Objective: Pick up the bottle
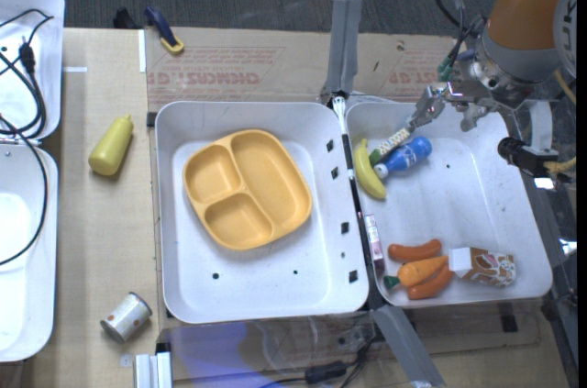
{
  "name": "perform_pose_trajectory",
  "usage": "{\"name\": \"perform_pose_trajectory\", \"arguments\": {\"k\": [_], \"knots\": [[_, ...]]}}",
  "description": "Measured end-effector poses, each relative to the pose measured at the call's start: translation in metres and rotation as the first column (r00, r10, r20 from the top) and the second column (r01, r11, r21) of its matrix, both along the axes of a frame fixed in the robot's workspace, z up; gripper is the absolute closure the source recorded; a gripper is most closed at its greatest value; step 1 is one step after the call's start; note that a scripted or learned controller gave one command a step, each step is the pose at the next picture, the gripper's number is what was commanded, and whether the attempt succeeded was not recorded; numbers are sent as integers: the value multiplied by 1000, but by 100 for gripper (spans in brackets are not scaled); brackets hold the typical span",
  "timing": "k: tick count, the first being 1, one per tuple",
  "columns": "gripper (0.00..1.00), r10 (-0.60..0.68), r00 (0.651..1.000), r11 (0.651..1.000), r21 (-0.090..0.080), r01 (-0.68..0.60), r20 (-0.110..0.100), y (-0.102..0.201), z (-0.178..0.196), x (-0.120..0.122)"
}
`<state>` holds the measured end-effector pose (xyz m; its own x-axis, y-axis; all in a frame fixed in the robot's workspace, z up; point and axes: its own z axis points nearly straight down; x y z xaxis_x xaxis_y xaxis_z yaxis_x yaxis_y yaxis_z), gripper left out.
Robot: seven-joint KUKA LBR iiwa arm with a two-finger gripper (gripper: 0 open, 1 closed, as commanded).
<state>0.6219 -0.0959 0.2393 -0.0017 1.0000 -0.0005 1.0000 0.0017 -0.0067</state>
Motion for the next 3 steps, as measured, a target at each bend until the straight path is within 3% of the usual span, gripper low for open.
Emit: {"name": "perform_pose_trajectory", "arguments": {"k": [1,2,3], "knots": [[0,334,942,942,2,-334,3,-10,-134,4],[100,331,944,944,3,-331,1,-11,-127,5],[100,50,999,999,-1,-50,1,44,14,16]]}}
